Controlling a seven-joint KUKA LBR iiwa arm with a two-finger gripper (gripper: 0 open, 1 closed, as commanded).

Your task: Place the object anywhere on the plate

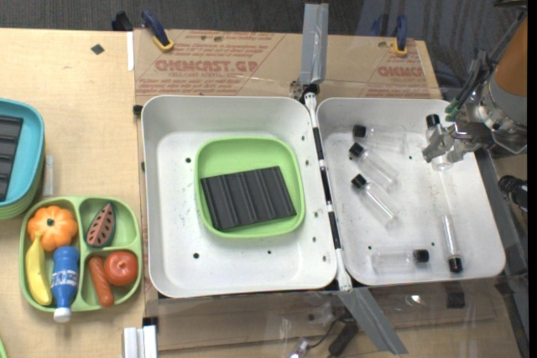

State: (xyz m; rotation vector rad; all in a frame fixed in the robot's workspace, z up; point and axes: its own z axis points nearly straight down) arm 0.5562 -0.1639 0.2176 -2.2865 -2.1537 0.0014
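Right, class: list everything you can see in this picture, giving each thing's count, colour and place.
Bins: two, white, side by side; left bin, right bin.
Plate: one, green, in the left bin.
Ridged slab: one, dark grey, on the plate.
Vials: about six, clear with black caps, scattered in the right bin.
Compartment tray: one, green, bench left, holding toy food and a small blue bottle.
Blue tray: one, far left edge.
Cardboard sheet: one, brown, behind the bins.
Gripper: one, grey, over the right bin's upper right.
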